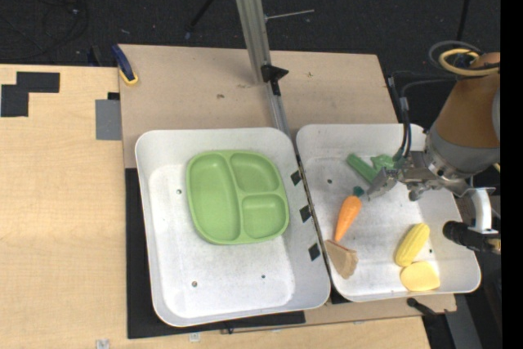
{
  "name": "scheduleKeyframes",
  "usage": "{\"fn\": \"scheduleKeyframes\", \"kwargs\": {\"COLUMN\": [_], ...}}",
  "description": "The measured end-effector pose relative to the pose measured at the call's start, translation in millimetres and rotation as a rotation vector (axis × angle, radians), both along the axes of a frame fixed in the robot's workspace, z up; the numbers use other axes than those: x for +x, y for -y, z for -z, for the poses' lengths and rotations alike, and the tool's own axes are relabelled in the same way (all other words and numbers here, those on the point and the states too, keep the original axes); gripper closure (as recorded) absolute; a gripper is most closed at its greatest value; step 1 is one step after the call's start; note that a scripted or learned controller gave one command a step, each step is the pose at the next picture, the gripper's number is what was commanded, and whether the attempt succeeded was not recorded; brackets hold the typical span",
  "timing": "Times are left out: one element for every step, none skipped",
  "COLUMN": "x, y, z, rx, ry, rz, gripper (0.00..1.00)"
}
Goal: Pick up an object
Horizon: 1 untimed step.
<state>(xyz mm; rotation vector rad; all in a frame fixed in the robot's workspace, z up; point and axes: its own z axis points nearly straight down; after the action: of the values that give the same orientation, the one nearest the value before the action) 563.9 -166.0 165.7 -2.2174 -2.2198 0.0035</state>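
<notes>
Can't tell how the jaws (384, 178) sit, low in the right bin (376, 290) by the green toy (369, 166), and the carrot (347, 217) just beside could get bumped.

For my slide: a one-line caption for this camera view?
Gripper over green toy in right bin, near carrot.

Two white bins side by side on the bench. Left bin (163, 274): a green divided plate (237, 196) in its upper half. Right bin (327, 151): gripper (384, 180) low over a green item (364, 166) near the upper middle; orange carrot (347, 217) just below; tan wedge (343, 259) at the carrot's lower end; yellow corn (412, 243) and yellow lemon (420, 276) at lower right. Metal post (253, 20) rising at upper centre.
</notes>
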Motion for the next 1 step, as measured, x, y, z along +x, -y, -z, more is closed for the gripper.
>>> {"fn": "scheduleKeyframes", "kwargs": {"x": [0.6], "y": [8.0], "z": [47.3], "rx": [0.000], "ry": [-0.001], "rz": [0.002], "gripper": [0.00]}}
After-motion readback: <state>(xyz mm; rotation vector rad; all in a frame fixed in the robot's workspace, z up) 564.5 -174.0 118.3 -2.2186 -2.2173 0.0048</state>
